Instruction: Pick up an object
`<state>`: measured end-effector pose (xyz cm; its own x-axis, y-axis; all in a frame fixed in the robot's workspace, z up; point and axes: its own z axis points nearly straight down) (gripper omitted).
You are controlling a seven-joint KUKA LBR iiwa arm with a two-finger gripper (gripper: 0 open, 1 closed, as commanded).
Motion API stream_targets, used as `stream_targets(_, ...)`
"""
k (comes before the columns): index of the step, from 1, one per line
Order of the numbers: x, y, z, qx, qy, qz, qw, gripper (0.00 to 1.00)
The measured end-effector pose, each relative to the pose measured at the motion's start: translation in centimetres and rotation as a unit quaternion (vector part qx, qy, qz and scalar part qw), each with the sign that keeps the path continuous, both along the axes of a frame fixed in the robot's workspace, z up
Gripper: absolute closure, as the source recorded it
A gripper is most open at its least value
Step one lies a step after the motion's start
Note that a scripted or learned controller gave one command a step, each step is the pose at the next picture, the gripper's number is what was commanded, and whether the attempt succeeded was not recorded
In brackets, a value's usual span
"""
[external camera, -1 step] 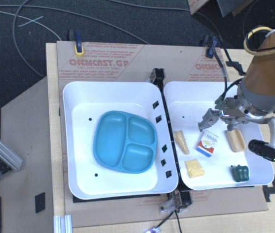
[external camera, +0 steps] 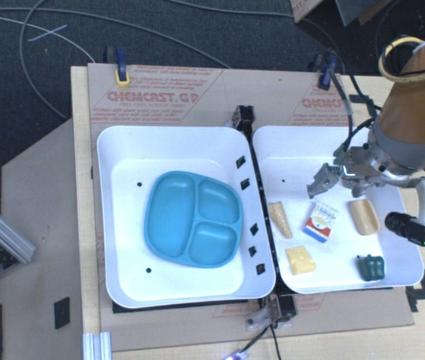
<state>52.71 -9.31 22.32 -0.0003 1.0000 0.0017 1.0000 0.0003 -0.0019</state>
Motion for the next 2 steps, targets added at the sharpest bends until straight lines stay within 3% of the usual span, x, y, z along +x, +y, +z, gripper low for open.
stream_targets(2, 0.5, -1.3, -9.5, 0.0003, 0.003, -0.001, 1.0, 0.0)
